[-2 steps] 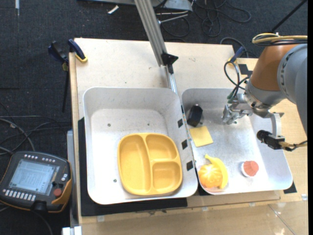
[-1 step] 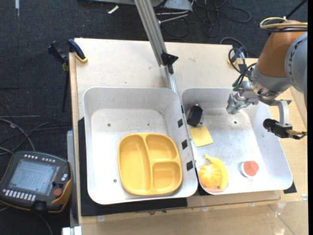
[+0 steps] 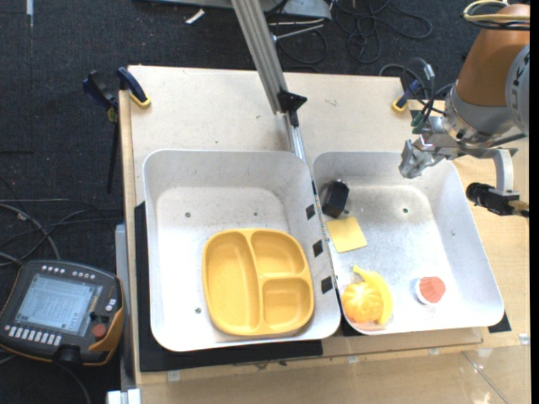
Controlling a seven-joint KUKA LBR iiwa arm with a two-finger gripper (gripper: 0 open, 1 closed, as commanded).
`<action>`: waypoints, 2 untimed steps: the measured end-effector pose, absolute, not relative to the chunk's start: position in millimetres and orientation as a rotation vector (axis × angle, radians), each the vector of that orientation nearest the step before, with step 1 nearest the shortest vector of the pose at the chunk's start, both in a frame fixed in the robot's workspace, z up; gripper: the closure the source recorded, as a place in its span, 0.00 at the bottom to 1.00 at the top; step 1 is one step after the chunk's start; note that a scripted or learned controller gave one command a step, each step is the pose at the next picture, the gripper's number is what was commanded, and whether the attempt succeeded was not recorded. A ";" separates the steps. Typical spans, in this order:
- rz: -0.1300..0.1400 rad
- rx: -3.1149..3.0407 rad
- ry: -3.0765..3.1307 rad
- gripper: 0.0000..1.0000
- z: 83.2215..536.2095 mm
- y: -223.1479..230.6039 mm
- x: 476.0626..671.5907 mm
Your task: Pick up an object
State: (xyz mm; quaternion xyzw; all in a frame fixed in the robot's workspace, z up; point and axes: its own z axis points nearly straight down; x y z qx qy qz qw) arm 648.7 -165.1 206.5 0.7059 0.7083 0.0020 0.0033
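The right bin (image 3: 472,251) holds a dark grey block (image 3: 336,196) at its back left, a flat yellow square (image 3: 347,234) beside it, a yellow-orange soft toy (image 3: 368,300) at the front, and a small red-and-white disc (image 3: 431,289) at the front right. My gripper (image 3: 411,165) hangs over the back right rim of this bin, well away from all of them. Nothing shows between its fingertips.
The left bin (image 3: 168,225) carries a yellow divided plate (image 3: 257,282). A slanted metal pole (image 3: 263,49) runs down to the wall between the bins. Clamps sit at the bench's back corners. A teach pendant (image 3: 55,308) lies on the floor at left.
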 end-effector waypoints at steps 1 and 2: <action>0.007 2.212 2.221 1.00 266.0 -162.9 659.1; 0.004 2.213 2.230 1.00 266.2 -101.9 666.0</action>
